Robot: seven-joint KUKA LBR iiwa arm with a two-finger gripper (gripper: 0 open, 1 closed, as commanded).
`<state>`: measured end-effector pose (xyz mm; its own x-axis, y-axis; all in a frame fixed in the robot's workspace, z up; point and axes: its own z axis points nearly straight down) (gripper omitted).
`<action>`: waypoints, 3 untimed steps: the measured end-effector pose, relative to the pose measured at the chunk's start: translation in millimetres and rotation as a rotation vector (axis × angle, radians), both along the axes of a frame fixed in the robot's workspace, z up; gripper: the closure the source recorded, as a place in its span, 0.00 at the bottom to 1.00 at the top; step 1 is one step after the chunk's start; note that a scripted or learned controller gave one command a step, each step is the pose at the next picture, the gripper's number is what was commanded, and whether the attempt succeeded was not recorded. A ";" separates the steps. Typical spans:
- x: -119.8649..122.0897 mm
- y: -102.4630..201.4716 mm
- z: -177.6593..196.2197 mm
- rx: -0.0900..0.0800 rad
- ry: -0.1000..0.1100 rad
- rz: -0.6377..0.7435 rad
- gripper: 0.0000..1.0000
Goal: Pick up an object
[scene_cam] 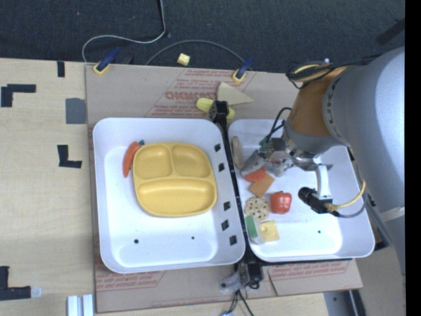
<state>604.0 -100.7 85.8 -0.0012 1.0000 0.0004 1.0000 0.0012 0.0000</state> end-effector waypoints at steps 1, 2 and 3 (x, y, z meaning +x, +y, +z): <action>-42.3 -0.4 1.1 -0.003 -0.006 0.000 0.00; -21.0 5.9 0.1 -0.002 0.000 -0.001 0.00; -20.7 5.5 10.4 -0.004 -0.004 -0.001 1.00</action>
<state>583.3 -95.2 96.3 -0.0002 1.0000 -0.0034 1.0000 0.0003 0.0042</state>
